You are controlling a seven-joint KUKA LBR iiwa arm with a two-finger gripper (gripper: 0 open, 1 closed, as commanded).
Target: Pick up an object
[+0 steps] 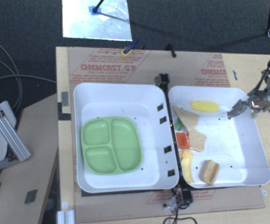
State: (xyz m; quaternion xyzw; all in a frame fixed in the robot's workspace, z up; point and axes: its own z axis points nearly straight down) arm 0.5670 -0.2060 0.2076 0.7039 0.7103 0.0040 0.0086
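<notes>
Gripper (240, 107) at right bin's (247, 146) upper right rim; whether jaws are spread or pressed together, cannot tell. Nothing seen held. Yellow banana-like piece (205, 107) lies just left. Green tray (110, 144) sits in left bin (121, 94).

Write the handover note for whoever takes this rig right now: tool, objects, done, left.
Tool: at the right bin's right rim, holding nothing that can be seen.
Right bin: yellow corn near the top, tan wedge, cracker, orange piece, banana, bread roll.
Left bin: green divided plate.
Done: nothing lifted.
Left: pick one object; the corn lies closest.
</notes>
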